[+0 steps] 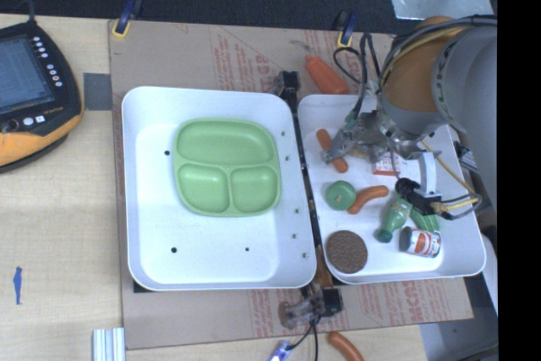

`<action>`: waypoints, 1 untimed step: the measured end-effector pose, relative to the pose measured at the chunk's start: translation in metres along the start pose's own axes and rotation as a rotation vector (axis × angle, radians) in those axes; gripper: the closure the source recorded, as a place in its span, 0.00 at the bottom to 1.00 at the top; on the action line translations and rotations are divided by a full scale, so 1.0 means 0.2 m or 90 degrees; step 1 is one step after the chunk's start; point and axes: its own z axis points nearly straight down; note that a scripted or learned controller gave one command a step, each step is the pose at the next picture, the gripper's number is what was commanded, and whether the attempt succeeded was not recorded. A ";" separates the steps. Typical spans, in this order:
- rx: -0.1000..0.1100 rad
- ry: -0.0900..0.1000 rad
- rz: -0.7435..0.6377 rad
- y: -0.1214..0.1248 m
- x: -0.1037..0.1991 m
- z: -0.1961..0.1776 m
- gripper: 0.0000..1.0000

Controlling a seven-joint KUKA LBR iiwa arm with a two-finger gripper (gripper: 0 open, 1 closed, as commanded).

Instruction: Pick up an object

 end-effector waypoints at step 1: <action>-0.003 -0.001 -0.001 0.06 0.03 0.00 0.00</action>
